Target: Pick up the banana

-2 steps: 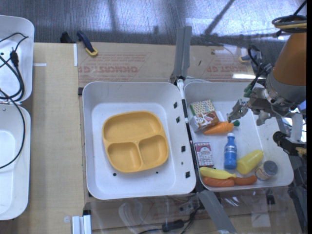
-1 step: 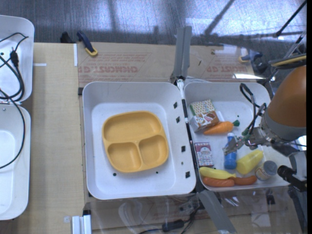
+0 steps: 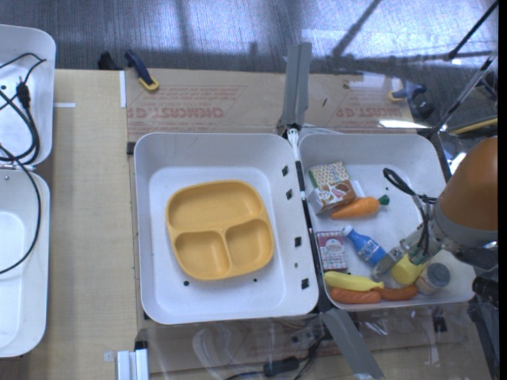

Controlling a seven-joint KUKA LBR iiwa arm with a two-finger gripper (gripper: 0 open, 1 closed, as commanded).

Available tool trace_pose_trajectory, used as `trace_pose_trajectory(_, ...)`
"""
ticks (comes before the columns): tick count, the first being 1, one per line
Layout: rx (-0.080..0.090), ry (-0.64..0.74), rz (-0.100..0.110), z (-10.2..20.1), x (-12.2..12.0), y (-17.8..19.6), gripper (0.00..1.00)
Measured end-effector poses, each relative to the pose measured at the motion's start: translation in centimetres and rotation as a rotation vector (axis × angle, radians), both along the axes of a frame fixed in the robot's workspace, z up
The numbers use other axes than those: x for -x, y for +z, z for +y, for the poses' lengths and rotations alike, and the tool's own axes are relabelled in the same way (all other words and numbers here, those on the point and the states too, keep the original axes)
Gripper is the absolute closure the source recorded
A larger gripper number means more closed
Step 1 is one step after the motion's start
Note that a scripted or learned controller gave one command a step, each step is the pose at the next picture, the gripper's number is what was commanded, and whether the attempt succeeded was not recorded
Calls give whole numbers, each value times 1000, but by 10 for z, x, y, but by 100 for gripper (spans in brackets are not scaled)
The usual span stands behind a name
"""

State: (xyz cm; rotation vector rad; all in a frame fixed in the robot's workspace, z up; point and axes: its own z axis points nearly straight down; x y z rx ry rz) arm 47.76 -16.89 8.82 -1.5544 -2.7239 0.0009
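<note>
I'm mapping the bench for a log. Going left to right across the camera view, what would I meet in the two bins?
Yellow tray → red packet → blue bottle → tin → hand lies over the right bin, by the bottle and tin.

Bench point(image 3: 87, 212) bears two white bins: left bin point(image 3: 150, 236) touching right bin point(image 3: 432, 161); cardboard sheet point(image 3: 238, 105) lies behind the left bin.

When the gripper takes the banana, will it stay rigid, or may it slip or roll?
The banana looks like smooth moulded plastic, so probably rigid and light, perhaps slippery. Its curved body may rock or turn. It lies against the hot dog near the bin's front wall, so fingers may push both.
</note>
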Motion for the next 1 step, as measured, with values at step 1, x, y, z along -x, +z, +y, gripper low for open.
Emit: trace_pose_trajectory(1, 0, 122, -2, -31, -17, 0, 0)
